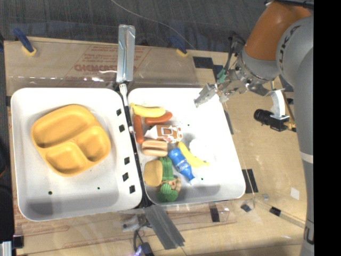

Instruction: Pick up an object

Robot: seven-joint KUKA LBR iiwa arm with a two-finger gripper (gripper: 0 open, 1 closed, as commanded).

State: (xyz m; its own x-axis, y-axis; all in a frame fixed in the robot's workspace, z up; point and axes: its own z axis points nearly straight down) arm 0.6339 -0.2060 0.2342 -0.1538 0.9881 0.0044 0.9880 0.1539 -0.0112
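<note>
We are looking down on the bench, where two white bins are sitting side by side. In the left bin a yellow divided tray is lying alone. In the right bin a heap of toy food is crowding the left half: a banana at the top, a red sausage just beside the dividing wall, a hot dog, a white carton, a blue bottle, a small yellow piece, a burger and a green item at the bottom. The pincer is hanging over the bin's upper right part, above bare white floor, with nothing between its fingers; we cannot tell whether they are apart or together. The heap is lying to the pincer's left and below it in the view, the banana and the carton being the nearest pieces, yet apart from it. The arm is reaching in from the right.
</note>
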